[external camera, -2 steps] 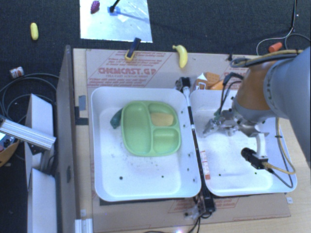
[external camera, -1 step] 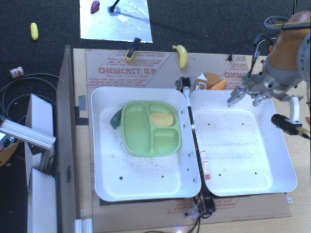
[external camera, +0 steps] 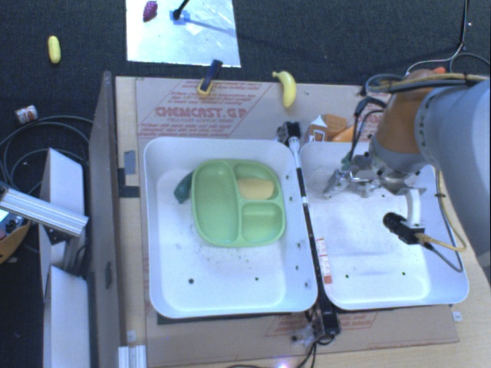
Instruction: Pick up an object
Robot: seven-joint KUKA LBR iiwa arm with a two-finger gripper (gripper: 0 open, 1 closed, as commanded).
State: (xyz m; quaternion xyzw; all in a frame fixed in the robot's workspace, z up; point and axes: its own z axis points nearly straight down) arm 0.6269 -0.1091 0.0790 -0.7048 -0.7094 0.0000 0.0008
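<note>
End effector (external camera: 345, 181) hovers low over the right bin's (external camera: 368, 282) far-left corner; whether it is open, I cannot tell. Nearest object, a yellow piece (external camera: 257, 188), lies left on the green tray (external camera: 222, 221).

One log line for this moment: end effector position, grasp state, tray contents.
end effector: over right bin, upper left | grasp: cannot tell | green tray: left bin, yellow item in upper-right compartment

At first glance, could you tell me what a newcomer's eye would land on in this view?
Most striking is the green divided plate in the left bin, with a yellow item in its upper right compartment. Next comes the grey arm with its gripper low over the right bin. A banana lies on the cardboard behind the bins.
</note>
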